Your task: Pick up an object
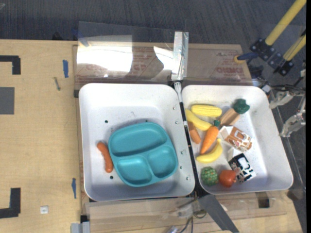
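Toys [211, 138] crowded in R bin [272, 125]

A tan bench [39, 144] fills the nine o'clock side, with black tape marks [13, 64] and small blue tape bits [65, 68] on it. Dark grey carpet [146, 6] runs across twelve o'clock. A clear panel [126, 57], glaring with light, stands before brown cardboard [214, 62]. At one o'clock, yellow poles [289, 16], perhaps a stand's legs.
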Controlling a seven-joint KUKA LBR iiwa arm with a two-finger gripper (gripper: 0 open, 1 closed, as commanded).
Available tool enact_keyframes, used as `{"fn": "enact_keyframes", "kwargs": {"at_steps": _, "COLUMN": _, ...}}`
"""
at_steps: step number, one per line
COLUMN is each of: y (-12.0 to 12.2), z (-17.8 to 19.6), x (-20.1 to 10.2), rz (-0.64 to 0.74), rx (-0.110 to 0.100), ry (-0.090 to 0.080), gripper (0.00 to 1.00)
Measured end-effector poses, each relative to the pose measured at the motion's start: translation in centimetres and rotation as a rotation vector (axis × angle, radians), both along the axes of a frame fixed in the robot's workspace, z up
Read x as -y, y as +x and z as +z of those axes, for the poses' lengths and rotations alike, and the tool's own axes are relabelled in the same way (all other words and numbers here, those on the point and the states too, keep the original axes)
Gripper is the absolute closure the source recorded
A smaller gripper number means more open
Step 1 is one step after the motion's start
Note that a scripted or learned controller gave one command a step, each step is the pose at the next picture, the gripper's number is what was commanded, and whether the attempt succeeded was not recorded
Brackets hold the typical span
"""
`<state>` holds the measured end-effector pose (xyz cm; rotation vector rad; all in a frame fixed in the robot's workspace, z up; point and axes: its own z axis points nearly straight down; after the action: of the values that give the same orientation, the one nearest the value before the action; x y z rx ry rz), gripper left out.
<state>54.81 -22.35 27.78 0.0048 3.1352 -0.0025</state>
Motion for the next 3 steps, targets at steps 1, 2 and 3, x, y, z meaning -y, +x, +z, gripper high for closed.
{"fn": "enact_keyframes", "kwargs": {"at_steps": 1, "y": -3.8, "z": -15.7, "x": 0.4, "rz": -0.369, "rx": 0.035, "ry": -0.006, "gripper": 0.0}}
{"fn": "enact_keyframes", "kwargs": {"at_steps": 2, "y": -4.6, "z": -18.8, "x": -6.4, "rz": -0.415, "rx": 0.009, "ry": 0.002, "gripper": 0.0}}
{"fn": "enact_keyframes", "kwargs": {"at_steps": 3, "y": 4.8, "z": -18.8, "x": -12.6, "rz": -0.464, "rx": 0.006, "ry": 0.007, "gripper": 0.0}}
